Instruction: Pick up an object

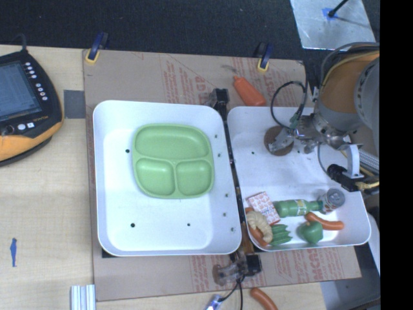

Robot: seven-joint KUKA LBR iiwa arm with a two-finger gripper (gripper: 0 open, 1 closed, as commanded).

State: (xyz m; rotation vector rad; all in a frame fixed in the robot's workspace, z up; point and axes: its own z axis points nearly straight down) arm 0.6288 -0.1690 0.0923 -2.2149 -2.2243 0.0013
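My arm (348, 89) enters from the right, grey with an orange band, and my pincer (281, 141) hangs low over the upper part of the right bin (258, 173), above bare white floor. Whether the pincer is released or clenched I cannot tell; nothing is visible between its tips. A black cable (284, 99) loops beside the wrist.

The things to pick lie clustered along the near edge of the right bin, well apart from my pincer: a green bottle (295, 207) on its side, a small red-and-white packet (261, 203) just left of it, a tan lump (259, 222) below the packet, a green pepper (312, 232), a leafy green piece (281, 233), and an orange-red sausage (325, 222) touching the pepper's upper side. A small grey round cap (334, 197) sits by the bottle's right end.

The left bin (116, 231) holds a green divided plate (173, 159) with three compartments, lying flat near its middle.

On the desk (45, 225), outside the bins: an orange carrot (248, 91) above the right bin, a tablet controller (24, 105) at far left, and blue-and-yellow clamps (95, 48) pinning the cardboard sheet (161, 76).
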